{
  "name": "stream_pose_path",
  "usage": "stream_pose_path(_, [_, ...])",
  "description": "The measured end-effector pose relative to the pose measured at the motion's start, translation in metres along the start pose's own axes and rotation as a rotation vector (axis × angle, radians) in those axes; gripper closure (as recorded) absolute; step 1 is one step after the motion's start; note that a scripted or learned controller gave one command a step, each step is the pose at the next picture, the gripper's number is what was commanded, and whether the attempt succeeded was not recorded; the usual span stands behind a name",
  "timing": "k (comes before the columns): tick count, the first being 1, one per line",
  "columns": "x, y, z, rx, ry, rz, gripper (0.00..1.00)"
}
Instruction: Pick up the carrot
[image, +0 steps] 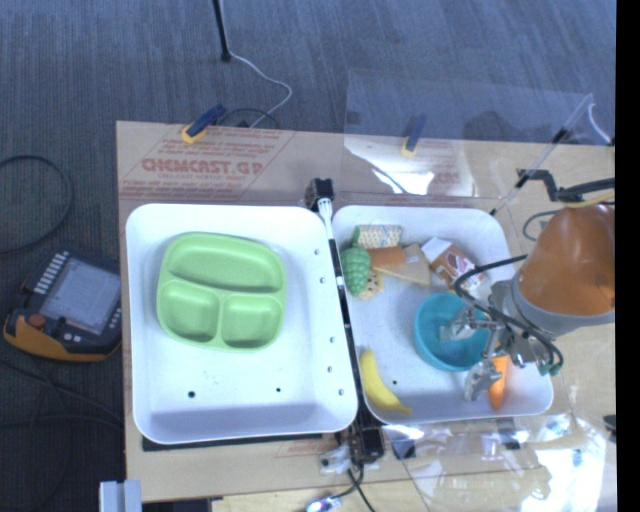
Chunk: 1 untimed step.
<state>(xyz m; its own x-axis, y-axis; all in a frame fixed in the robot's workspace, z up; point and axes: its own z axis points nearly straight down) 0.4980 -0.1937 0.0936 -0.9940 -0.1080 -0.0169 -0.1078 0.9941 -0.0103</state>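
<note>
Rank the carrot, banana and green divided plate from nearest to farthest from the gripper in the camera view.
1. carrot: right at the gripper, right bin's lower right corner.
2. banana: same bin, lower left.
3. green divided plate: left bin.

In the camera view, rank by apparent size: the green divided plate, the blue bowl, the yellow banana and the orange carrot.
1. Green divided plastic plate, clearly largest.
2. Round blue bowl, partly covered by the gripper.
3. Curved yellow banana.
4. Small orange carrot, smallest, though partly hidden by the gripper.
</note>
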Motion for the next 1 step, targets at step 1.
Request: stream_pose_path(1, [-0.0046,-0.0005,-0.0154,0.005,-0.01,-0.001,1.0])
